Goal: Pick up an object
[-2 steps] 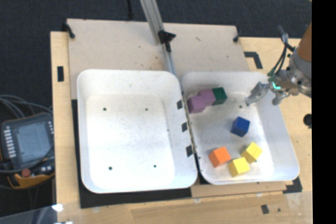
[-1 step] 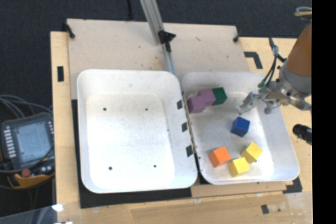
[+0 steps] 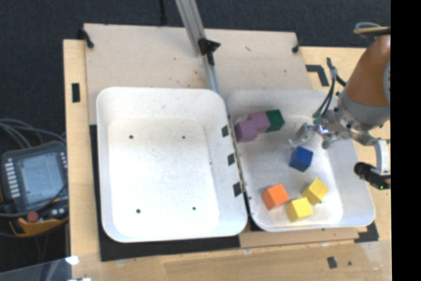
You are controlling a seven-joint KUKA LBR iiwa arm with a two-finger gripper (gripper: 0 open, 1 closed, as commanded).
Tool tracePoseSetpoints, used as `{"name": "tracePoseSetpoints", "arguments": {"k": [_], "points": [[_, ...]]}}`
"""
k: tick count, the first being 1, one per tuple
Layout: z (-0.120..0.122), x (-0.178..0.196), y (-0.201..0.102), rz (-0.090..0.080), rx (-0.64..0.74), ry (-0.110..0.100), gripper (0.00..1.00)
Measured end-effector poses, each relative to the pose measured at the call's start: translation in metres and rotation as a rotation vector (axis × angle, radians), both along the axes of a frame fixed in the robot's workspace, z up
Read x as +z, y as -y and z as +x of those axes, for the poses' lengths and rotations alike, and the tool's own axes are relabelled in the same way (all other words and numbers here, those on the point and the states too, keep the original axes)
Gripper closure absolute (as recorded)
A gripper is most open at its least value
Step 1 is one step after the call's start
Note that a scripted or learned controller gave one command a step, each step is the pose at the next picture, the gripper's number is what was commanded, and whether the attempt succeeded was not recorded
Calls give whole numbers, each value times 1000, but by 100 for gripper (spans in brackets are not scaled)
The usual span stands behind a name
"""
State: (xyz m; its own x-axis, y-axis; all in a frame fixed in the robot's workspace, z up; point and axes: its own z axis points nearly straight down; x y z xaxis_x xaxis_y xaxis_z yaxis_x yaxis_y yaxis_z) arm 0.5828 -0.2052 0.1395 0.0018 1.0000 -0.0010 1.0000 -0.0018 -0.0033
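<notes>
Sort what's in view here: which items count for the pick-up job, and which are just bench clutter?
Job: gripper; blue cube just below it; purple block; green block; orange cube; two yellow cubes; right bin.

Lying about: left bin; handheld pendant; metal rail.

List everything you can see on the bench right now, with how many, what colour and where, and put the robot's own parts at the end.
Bins: 2, white, side by side on the bench; left bin, right bin.
Purple block: 1, purple, upper left of the right bin, touching the green block.
Green block: 1, green, just right of the purple one.
Blue block: 1, blue, middle of the right bin, just below the pincer.
Orange block: 1, orange, lower part of the right bin.
Yellow blocks: 2, yellow, lower right bin, one beside the orange, one above it.
Handheld controller: 1, grey, left of the bench.
Arm: 1, grey with orange band, from the right.
Pincer: 1, over the right bin.
</notes>
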Motion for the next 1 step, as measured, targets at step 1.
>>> {"name": "tracePoseSetpoints", "arguments": {"k": [1], "points": [[1,-43,1,-2,0,5,0]]}}
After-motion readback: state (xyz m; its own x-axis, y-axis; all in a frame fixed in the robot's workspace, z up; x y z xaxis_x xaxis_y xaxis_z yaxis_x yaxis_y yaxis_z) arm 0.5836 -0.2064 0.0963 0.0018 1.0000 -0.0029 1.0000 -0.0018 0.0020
